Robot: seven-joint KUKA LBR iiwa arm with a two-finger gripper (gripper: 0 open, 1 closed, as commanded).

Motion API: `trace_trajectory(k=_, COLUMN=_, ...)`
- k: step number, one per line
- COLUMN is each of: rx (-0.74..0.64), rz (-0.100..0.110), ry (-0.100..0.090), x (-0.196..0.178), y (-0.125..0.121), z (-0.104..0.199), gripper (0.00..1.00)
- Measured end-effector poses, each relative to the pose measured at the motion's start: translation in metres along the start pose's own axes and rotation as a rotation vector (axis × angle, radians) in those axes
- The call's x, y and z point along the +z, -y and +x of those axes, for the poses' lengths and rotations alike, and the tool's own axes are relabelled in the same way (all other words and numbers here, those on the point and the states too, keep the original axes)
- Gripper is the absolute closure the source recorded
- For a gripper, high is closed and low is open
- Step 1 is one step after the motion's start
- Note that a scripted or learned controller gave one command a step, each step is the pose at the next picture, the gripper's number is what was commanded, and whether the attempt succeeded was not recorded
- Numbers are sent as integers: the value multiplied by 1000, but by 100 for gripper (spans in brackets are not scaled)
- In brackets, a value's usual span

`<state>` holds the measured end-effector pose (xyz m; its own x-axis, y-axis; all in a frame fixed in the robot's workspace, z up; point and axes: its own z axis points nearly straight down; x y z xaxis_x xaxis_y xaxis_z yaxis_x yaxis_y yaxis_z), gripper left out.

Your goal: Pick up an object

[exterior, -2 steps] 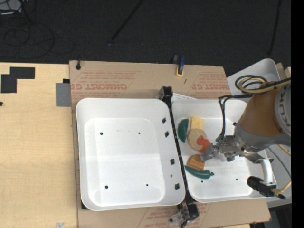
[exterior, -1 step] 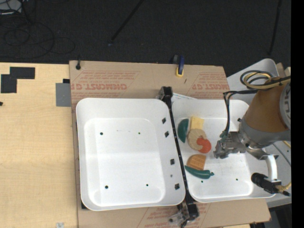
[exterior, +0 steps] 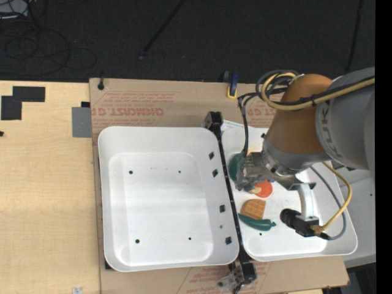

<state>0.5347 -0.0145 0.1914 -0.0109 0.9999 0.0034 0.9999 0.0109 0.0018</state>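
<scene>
Reaching in from the right, the grey arm with its orange band hangs low over the right bin (exterior: 343, 241), its end effector (exterior: 248, 175) down among the small objects crowded at that bin's left side, close to the divider. Whether the end effector is open or closed, and whether it has hold of anything, I cannot tell; the wrist and cabling hide its tip from above. Just right of it lies a red-orange piece (exterior: 264, 190), and nearer the front sit a tan wafer-like piece (exterior: 253, 209) and a dark green curved object (exterior: 258, 223), touching or nearly so. A teal object (exterior: 236, 163) shows at the end effector's left, partly covered. Any of these could be the pick target, and the low pose suggests a grasp attempt there. The left bin (exterior: 116, 164) lies beside it on the counter (exterior: 43, 182), probably as the drop-off side.
</scene>
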Motion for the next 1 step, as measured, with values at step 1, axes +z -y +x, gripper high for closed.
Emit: trace_trajectory(k=1, rx=5, rz=-3, ry=2, x=-76, y=-29, z=61, gripper=100)
